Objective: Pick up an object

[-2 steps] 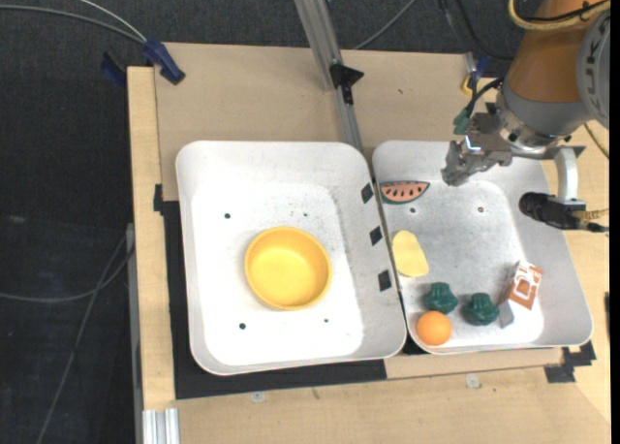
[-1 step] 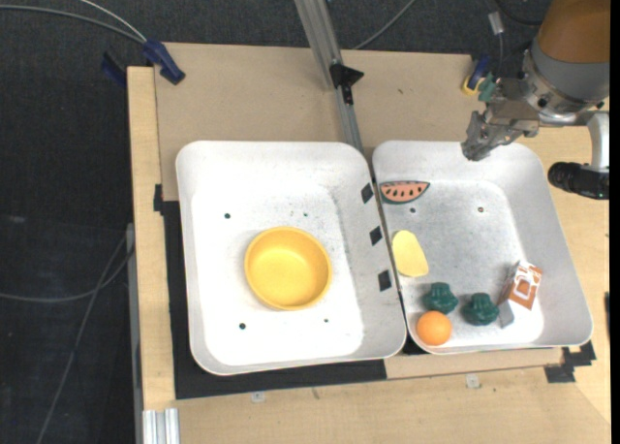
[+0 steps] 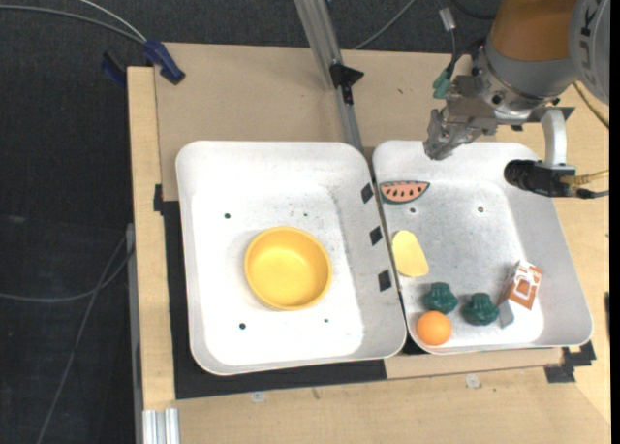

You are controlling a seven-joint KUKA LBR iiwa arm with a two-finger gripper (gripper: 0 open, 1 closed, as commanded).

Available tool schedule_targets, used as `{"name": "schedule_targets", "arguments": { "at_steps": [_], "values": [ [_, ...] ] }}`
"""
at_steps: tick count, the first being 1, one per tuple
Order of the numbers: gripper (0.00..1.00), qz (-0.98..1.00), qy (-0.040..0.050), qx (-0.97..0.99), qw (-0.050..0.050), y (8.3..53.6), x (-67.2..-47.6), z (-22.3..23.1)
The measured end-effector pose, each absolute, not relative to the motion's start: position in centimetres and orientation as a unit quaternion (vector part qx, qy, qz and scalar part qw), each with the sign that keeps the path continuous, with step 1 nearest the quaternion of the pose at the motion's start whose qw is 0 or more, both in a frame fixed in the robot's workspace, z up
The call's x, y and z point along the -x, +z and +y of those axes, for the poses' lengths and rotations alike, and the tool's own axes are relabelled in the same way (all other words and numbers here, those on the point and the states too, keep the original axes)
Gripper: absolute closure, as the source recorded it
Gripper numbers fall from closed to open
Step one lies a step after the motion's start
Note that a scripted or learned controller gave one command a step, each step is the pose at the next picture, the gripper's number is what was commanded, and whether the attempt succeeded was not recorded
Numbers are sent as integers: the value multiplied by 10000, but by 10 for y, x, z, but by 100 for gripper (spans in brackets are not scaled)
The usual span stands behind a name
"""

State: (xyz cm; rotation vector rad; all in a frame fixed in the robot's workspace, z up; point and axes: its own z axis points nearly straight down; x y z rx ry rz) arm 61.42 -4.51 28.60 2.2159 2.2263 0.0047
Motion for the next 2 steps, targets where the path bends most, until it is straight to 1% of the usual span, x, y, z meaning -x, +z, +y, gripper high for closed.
{"name": "schedule_targets", "arguments": {
  "at_steps": [1, 2],
  "values": [
    [100, 7089, -20, -7053, -47, 262, -624, 10],
    [100, 7093, 1, -7049, -23, 260, -628, 69]
  ]
}}
